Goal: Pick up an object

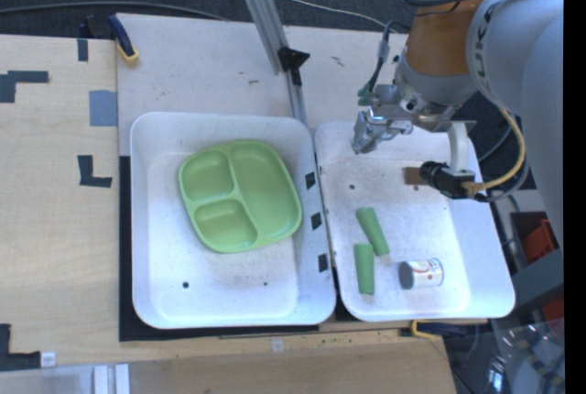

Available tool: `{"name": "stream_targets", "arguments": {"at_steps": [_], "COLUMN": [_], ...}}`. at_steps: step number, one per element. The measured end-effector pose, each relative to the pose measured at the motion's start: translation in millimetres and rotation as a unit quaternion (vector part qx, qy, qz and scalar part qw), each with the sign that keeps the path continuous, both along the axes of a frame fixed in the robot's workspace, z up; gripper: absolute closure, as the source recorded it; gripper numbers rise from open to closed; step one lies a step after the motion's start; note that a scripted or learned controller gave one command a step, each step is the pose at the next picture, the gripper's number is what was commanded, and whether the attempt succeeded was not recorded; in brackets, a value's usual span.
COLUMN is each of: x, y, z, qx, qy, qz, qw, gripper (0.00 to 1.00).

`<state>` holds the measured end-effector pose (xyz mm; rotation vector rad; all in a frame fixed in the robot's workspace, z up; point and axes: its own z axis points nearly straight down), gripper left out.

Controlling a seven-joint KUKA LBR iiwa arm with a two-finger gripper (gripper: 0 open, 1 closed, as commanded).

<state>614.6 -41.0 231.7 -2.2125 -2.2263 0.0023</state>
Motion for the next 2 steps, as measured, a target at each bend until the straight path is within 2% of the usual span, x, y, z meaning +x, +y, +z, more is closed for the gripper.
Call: {"name": "stream_targets", "arguments": {"at_steps": [2], "x": [1], "y": [105], "z": [-18], "qx": [-0.0001], "qy": [0.000], "qz": [0.000], "qw": [1.0000], "gripper": [1.00]}}
